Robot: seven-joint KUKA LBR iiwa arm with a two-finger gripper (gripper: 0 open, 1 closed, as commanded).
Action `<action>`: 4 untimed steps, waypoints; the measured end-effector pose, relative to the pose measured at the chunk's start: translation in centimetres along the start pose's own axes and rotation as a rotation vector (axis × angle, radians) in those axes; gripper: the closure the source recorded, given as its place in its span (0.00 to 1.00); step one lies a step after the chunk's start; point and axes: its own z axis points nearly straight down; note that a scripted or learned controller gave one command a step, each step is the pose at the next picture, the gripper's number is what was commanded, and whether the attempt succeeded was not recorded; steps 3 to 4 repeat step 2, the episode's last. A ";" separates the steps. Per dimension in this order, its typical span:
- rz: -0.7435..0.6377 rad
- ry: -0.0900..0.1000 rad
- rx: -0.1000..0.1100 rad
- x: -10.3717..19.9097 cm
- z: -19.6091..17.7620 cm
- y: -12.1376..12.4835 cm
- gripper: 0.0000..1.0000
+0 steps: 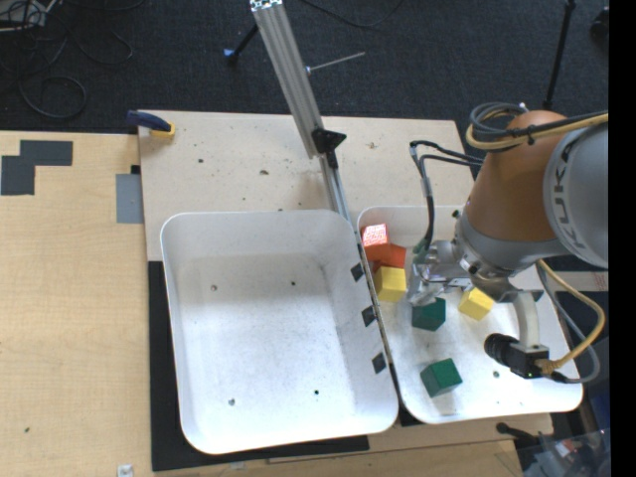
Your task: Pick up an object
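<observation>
claw [429,288] hangs low in the right bin [556,397], right over a dark green block [429,315]; i cannot tell its opening. i see yellow blocks [392,282] either side, another green block [441,376] nearer me.

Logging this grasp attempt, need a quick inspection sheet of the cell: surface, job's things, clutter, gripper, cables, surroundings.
Surface: bench with left bin and right bin.
Job's things: in right bin, orange block, two yellow blocks, two green blocks.
Clutter: blue-and-yellow clamp at bench corner.
Gripper: gripper low over blocks, by upper green block.
Cables: black cables along arm.
Surroundings: dark floor, slanted aluminium post.
</observation>
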 end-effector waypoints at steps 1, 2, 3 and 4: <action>0.000 0.000 0.001 4.5 0.2 -0.1 1.00; -0.001 -0.001 -0.002 8.8 -0.9 -0.5 1.00; -0.001 -0.001 -0.002 8.8 -0.9 -0.5 1.00; -0.001 -0.001 -0.002 8.8 -0.9 -0.5 1.00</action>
